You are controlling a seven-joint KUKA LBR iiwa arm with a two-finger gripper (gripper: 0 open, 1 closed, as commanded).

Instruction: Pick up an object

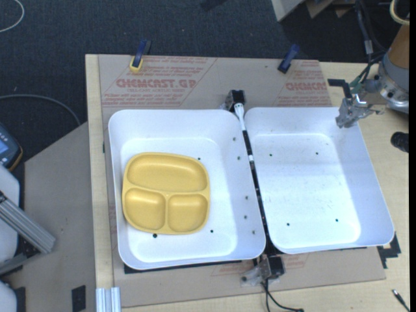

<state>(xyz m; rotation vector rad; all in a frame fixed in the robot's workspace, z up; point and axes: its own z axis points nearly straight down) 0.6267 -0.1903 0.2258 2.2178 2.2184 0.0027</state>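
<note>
A yellow plastic three-compartment plate (166, 193) lies flat in the left shallow white bin (123, 125), long axis running left-right, its large compartment toward the far side; the metal two-finger gripper (349, 114) hangs over the right white bin's (370, 174) far-right corner, holding nothing

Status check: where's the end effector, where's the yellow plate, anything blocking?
End effector over right bin's far right corner, nothing in it. Yellow divided plate flat in left bin. Path unobstructed.

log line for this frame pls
task: pick up an object | yellow divided plate lies in left bin, untouched | gripper over right bin far corner, nothing held | stage: pre-approach
</note>
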